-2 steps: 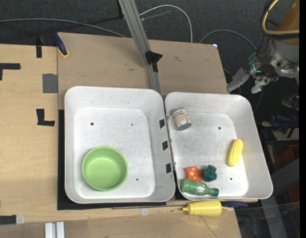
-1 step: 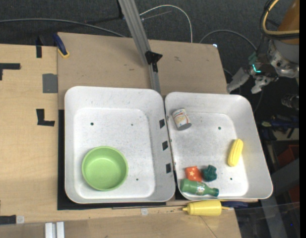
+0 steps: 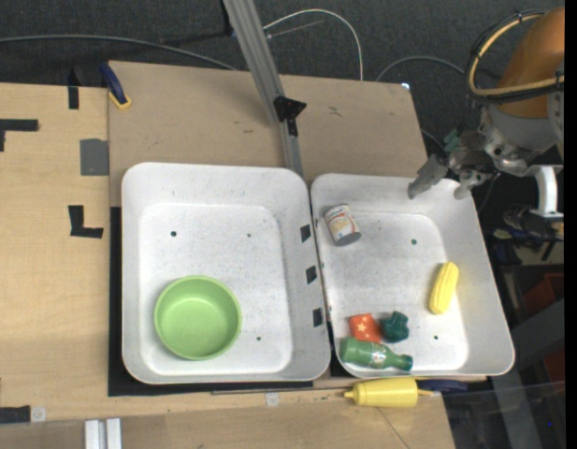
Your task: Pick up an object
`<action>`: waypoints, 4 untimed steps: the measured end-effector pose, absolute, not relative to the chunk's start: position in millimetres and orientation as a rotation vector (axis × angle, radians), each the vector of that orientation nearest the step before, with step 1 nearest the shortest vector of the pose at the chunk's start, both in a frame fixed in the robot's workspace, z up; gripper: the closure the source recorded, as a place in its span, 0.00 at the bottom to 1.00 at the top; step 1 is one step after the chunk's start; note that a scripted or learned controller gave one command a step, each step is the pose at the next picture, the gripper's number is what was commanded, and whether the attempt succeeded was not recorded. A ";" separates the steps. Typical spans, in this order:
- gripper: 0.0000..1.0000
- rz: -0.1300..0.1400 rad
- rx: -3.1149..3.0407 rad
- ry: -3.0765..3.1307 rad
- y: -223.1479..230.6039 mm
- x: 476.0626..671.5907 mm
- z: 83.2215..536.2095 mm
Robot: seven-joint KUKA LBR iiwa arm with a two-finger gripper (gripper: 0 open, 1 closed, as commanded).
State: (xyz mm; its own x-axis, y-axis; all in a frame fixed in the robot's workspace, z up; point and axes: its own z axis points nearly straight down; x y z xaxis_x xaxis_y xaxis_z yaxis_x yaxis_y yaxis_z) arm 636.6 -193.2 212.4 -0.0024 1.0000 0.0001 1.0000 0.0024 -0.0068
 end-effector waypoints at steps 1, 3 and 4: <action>0.00 0.008 -2.214 -2.220 -185.5 634.6 149.2; 1.00 0.004 -2.217 -2.225 -189.7 641.6 103.7; 1.00 -0.003 -2.220 -2.226 -182.1 640.7 148.8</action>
